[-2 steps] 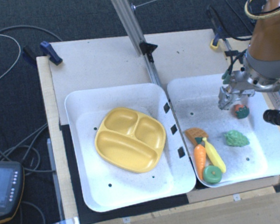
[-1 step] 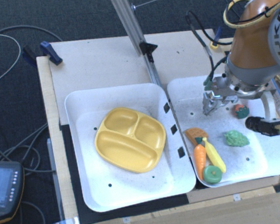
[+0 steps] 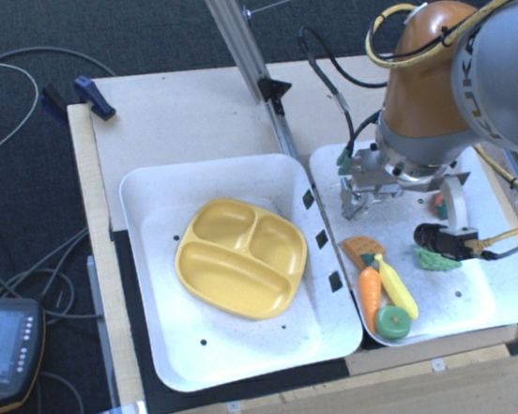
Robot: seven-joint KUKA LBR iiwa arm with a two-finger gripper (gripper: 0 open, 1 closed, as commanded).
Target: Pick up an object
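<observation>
The right bin (image 3: 480, 300) holds toy food along its near left side: an orange carrot (image 3: 371, 293), a yellow banana (image 3: 398, 291), a green round piece (image 3: 394, 323) and a brown bread-like piece (image 3: 359, 249). A green leafy piece (image 3: 436, 258) lies further right, partly under a black part. My gripper (image 3: 360, 199) hangs over the far left of this bin, above and apart from the bread piece. Its metal fingers point down with a small gap and nothing between them.
The left bin (image 3: 157, 262) holds a yellow divided plate (image 3: 241, 257). A metal pole (image 3: 242, 38) rises behind the bins. The arm's orange wrist (image 3: 425, 66) and cables crowd the far right. A blue clamp (image 3: 93, 95) sits at the bench's far left corner.
</observation>
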